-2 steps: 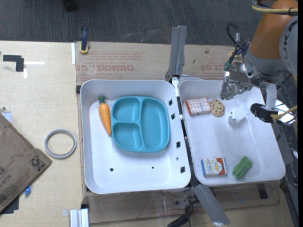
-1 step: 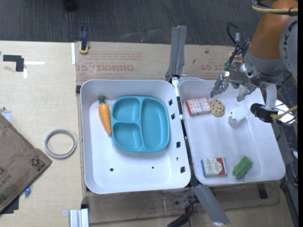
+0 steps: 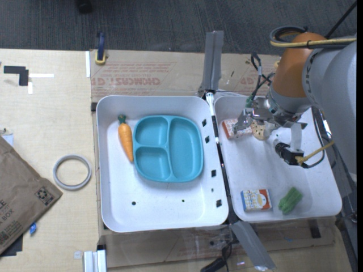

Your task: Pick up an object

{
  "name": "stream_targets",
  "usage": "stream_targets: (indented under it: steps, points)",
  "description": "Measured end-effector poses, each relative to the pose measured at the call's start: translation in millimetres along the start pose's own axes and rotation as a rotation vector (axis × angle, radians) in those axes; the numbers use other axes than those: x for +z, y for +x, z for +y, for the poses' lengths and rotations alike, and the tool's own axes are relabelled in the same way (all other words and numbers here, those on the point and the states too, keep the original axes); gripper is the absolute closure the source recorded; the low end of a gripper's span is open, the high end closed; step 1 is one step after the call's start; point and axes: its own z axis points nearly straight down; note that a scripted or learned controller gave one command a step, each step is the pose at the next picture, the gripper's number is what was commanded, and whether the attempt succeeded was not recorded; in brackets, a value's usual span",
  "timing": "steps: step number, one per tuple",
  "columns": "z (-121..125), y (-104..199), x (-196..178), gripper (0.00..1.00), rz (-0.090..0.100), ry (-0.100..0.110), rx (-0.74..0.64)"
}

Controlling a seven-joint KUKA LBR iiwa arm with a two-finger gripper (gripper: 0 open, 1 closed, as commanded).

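My gripper [image 3: 246, 123] hangs low over the far left part of the right bin [image 3: 317, 208]. It is right beside a small red and white box [image 3: 229, 128] and a pale speckled round item [image 3: 259, 131], and whether it touches either is unclear. Near the front of the same bin lie a small colourful carton [image 3: 256, 199] and a green toy vegetable [image 3: 290, 199]. In the left bin [image 3: 108, 197] an orange carrot [image 3: 125, 139] lies to the left of a blue divided plate [image 3: 169, 148].
The grey arm with its orange band [image 3: 295, 67] covers the right bin's far right side, with cables looping off it. A grey divider post [image 3: 213, 61] stands behind the bins. On the bench to the left are a tape ring [image 3: 72, 171] and a brown paper bag [image 3: 20, 197].
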Motion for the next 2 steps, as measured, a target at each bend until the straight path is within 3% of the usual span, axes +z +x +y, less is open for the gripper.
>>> stream_targets:
  steps: [1,2]
  points:
    - [-122.1,-60.4,11.3,0.0,0.002,0.003,-0.213]
    - [-34.5,-90.7,-62.9,0.0,0.0,-0.001,-0.281]
